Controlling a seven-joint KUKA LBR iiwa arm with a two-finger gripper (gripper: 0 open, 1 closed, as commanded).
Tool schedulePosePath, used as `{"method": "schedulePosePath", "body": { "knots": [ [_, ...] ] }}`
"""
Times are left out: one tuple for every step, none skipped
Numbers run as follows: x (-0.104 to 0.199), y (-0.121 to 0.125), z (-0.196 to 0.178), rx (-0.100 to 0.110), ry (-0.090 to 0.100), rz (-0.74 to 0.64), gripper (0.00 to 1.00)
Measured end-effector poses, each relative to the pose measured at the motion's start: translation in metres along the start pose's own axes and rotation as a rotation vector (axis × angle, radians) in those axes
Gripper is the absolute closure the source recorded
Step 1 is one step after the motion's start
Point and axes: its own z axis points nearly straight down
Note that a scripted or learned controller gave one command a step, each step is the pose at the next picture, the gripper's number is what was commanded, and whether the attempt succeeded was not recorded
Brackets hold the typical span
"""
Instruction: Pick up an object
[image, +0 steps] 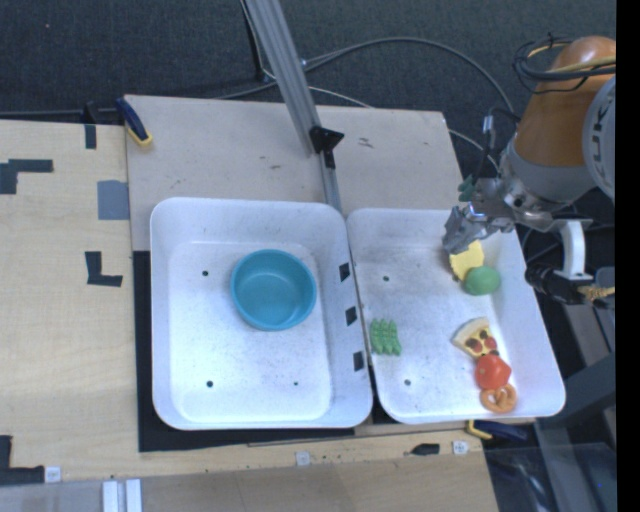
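My gripper (462, 236) hangs low over the far right part of the right bin (420, 390), its fingertips just above and touching the edge of a yellow block (464, 263). A green ball (482, 280) lies right beside that block. Farther toward the front are a pizza-slice toy (475, 338), a red tomato-like piece (492, 372) and an orange pretzel-like piece (499, 399). A small green ridged piece (385, 337) lies near the bin's left wall. Nothing shows between the fingers.
The left bin (190, 390) holds a blue bowl (273, 289). A slanted metal pole (295, 85) crosses the bench behind the bins, ending at a black clamp (326, 139). Cables run behind the right bin.
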Motion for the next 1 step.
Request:
{"method": "schedulePosePath", "body": {
  "knots": [
    [0.0532, 0.0208, 0.0019, 0.003, 0.002, -0.004, 1.0]
  ]
}}
